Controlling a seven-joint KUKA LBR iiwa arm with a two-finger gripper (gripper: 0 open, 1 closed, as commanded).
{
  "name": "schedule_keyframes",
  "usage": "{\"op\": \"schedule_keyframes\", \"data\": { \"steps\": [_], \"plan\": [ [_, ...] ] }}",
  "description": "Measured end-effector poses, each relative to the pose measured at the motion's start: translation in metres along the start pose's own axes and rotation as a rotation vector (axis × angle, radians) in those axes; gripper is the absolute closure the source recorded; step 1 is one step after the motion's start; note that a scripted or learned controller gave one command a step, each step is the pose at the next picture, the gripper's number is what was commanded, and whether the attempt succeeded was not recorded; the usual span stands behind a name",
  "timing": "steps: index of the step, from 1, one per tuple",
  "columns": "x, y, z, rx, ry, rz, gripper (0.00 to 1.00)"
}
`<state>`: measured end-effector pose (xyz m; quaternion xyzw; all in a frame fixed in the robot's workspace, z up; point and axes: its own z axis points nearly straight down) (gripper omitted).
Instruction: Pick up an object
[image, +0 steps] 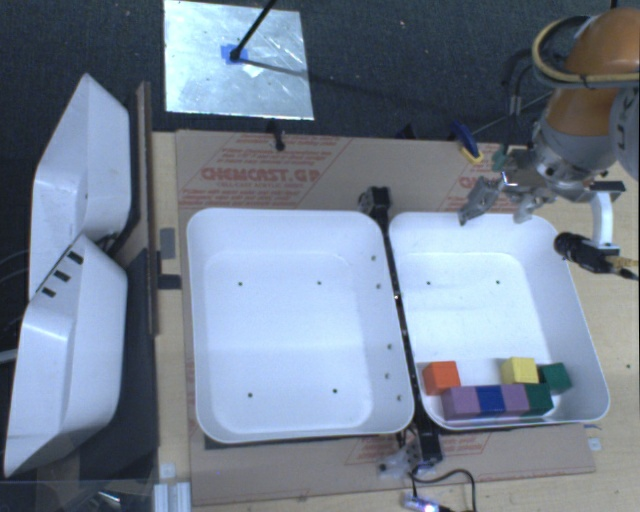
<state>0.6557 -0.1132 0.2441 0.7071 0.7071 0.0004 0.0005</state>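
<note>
Hand (497, 205) open, empty, over right bin's (575, 300) far rim; blocks (495, 388) well apart.

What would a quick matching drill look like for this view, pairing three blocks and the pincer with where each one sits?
Column one:
1. orange block
2. yellow block
3. blue block
4. pincer

Column two:
A. above the far edge of the right bin
B. in the front row, with purple on both sides
C. leftmost of the cluster
D. back row, just left of a green block

Pairs: 1-C, 2-D, 3-B, 4-A.
</note>
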Motion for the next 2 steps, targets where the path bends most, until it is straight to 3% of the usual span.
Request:
{"op": "schedule_keyframes", "data": {
  "steps": [1,2],
  "plan": [
    [-0.063,-0.035,0.006,0.001,-0.002,0.005,0.0],
    [-0.066,-0.092,0.116,0.01,0.002,0.002,0.0]
  ]
}}
